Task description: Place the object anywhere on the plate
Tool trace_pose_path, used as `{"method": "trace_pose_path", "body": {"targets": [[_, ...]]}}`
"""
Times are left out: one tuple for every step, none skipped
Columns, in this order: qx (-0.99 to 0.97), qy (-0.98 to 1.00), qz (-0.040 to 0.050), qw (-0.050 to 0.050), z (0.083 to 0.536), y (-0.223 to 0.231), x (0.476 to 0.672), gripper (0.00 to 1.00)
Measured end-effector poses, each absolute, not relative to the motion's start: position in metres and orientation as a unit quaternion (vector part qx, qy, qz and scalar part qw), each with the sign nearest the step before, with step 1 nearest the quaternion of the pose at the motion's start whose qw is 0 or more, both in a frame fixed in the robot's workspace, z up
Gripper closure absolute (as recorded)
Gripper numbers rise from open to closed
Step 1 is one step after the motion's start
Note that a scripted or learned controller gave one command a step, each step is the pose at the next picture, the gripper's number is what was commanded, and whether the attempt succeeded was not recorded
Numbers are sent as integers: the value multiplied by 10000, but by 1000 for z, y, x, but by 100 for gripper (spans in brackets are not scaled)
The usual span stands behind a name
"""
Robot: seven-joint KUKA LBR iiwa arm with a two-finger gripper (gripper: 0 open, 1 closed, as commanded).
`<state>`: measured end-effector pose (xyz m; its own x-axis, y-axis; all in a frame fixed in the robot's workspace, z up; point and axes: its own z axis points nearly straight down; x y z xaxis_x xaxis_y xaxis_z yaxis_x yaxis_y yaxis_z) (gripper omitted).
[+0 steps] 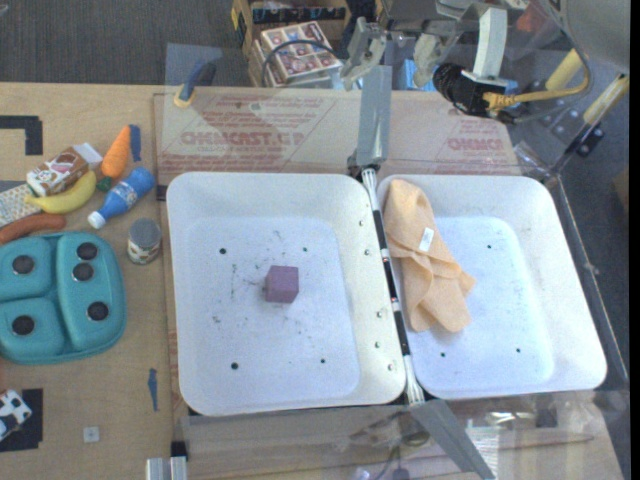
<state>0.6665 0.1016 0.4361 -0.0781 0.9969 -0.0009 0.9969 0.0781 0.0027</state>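
Observation:
A small purple cube rests flat near the middle of the left white bin. A peach cloth lies crumpled along the left side of the right white bin. My gripper hangs high beyond the far rim of the bins, above the seam between them. Its fingers are spread apart with nothing between them. It is well away from both the cube and the cloth.
A teal divided tray sits on the bench left of the bins, with a small can, a toy bottle, a banana and a carrot nearby. A cardboard box stands behind the bins.

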Motion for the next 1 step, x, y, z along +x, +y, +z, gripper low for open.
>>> {"method": "trace_pose_path", "body": {"targets": [[6783,7347,15,21,436,141,667,0]]}}
